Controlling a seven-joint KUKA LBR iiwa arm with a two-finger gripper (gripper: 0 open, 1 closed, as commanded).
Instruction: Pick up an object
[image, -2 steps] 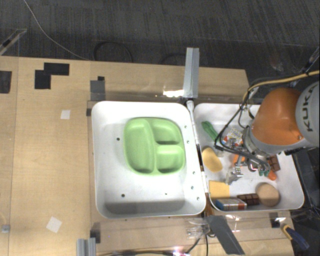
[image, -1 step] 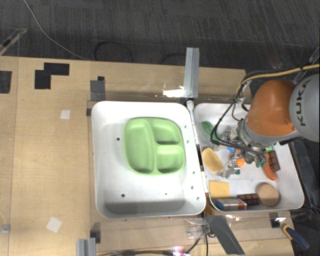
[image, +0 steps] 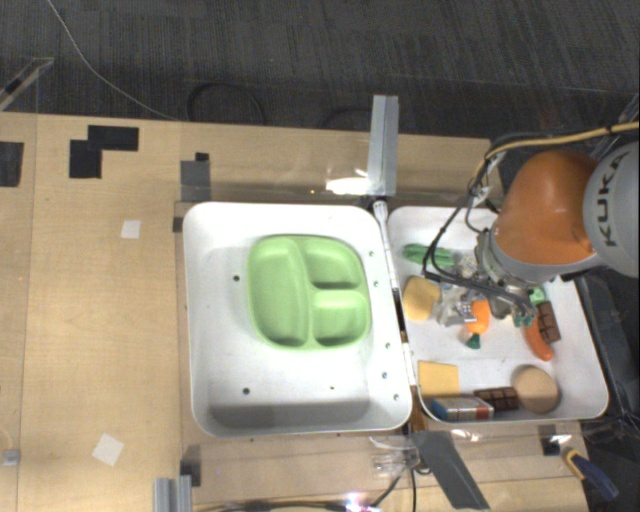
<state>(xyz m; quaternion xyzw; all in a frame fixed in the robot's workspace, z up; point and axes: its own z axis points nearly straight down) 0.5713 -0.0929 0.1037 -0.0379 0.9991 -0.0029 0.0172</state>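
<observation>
My gripper (image: 462, 308) hangs low over the middle of the right bin (image: 596, 392), under the orange wrist band. Just left of it lies a pale yellow block (image: 420, 297). A small orange carrot (image: 479, 320) with a green tip sits right beside the gripper, partly covered by it. Further right are a second orange carrot (image: 541, 346) and a brown chocolate bar (image: 548, 320). A green item (image: 438, 258) lies behind the gripper, partly hidden by cables.
The left bin (image: 210, 380) holds a green divided plate (image: 306, 290). At the right bin's front lie a yellow square (image: 438, 377), a tube (image: 462, 408), a dark bar (image: 500, 400) and a brown ball (image: 535, 388). A metal post (image: 383, 145) stands behind the bins.
</observation>
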